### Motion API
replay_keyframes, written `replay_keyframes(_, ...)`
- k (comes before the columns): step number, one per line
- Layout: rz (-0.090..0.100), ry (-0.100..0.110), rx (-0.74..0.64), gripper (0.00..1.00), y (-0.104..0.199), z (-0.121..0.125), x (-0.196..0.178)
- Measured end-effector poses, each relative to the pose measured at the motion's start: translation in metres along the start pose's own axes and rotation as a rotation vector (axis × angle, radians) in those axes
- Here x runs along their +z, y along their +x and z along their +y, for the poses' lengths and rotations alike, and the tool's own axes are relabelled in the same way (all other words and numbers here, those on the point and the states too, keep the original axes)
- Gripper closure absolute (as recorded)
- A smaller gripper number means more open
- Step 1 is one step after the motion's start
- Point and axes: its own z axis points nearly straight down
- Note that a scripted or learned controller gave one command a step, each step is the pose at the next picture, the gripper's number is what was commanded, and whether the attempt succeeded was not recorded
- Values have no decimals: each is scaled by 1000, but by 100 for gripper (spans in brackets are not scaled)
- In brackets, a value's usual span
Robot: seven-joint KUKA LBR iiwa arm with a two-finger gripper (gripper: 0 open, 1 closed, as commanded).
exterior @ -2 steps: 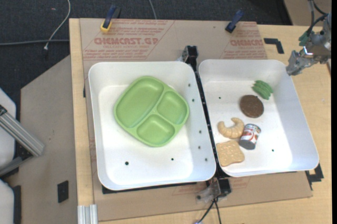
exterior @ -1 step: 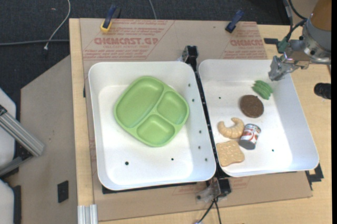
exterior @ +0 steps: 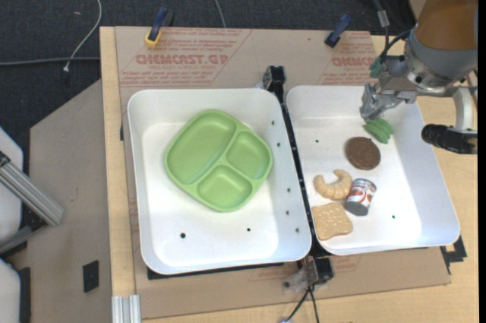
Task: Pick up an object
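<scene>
I see the bench (exterior: pixel 190 59) under brown cardboard, carrying two white bins side by side. The left bin (exterior: pixel 152 238) holds a green divided plate (exterior: pixel 219 159) with three compartments, sitting near the bin's centre. The right bin (exterior: pixel 433 207) holds the smaller pieces. The arm (exterior: pixel 448 17) comes in from three o'clock, its tool (exterior: pixel 373 112) low over the right bin's twelve o'clock end. Whether the tool is open or closed I cannot tell from this angle. A small green object (exterior: pixel 380 131) lies touching or just under the tool tip, at its five o'clock; I cannot see it between the fingers. At six o'clock from it sits a round brown cookie (exterior: pixel 364 153). Further toward six come a croissant (exterior: pixel 334 184), a small tipped can (exterior: pixel 361 197) just beside it, and a square cracker (exterior: pixel 332 220) nearest the bin's front rim.
</scene>
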Motion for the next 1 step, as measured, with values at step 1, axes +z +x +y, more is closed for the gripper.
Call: replay_keyframes(1,0,0,0,100,54,-8,-4)
